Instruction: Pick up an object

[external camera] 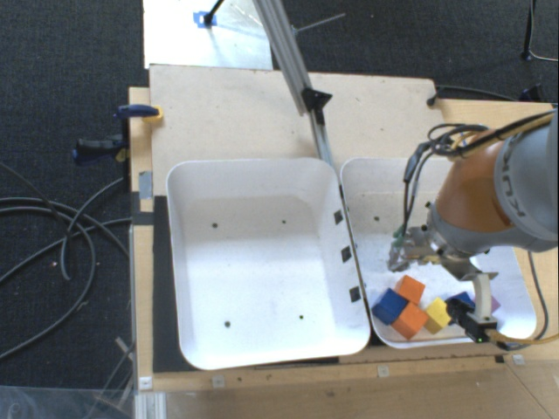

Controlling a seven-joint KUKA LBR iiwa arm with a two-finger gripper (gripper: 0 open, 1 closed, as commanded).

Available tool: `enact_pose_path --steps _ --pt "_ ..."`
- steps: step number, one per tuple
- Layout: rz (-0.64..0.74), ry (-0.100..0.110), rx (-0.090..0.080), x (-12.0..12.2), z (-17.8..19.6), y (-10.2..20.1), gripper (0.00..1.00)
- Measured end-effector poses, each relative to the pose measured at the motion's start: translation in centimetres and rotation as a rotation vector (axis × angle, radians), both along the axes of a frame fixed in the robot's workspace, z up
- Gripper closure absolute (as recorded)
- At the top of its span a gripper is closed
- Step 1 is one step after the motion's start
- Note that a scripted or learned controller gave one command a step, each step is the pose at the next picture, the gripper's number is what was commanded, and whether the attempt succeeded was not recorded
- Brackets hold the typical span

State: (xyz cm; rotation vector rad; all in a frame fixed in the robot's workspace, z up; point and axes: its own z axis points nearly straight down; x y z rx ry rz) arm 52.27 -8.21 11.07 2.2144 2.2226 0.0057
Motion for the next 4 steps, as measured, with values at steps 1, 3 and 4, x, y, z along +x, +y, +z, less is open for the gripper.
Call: enact_pose_path --steps 1,3,4 --pt "-0.002 -0.003 -0.001 -3.3 -2.0 0.1 1.00" --pt "0.008 0.002 0.003 1.0 8.0 5.4 1.00" --pt "0.006 0.003 0.002 1.8 8.0 8.9 1.00"
